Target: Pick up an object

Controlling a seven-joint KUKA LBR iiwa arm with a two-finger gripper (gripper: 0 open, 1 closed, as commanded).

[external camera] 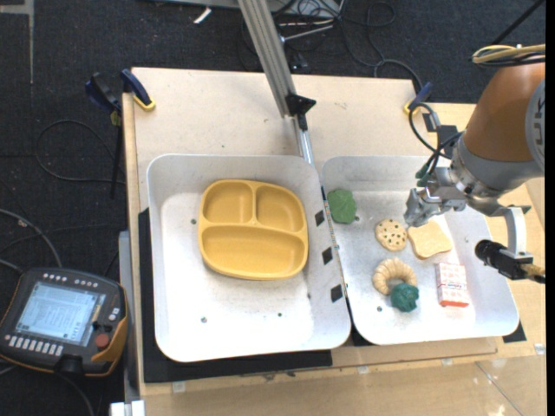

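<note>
Toast slice (430,241) is lying in the right bin (494,315), unlifted; the gripper (422,212) is hovering at its upper-left edge, jaw state indiscernible; grasping and lifting are remaining.

A tan surface (217,115) carries two shallow white bins side by side. The left bin (173,319) holds a yellow divided tray (254,230) with three compartments, lying flat near the bin's middle. A slanted metal pole (269,46) rises from the surface's far side. Blue and yellow clamps (130,89) grip the far left corner. A teach pendant (56,319) with a lit screen rests on the dark floor (61,189), beside loose cables (321,7).
</note>
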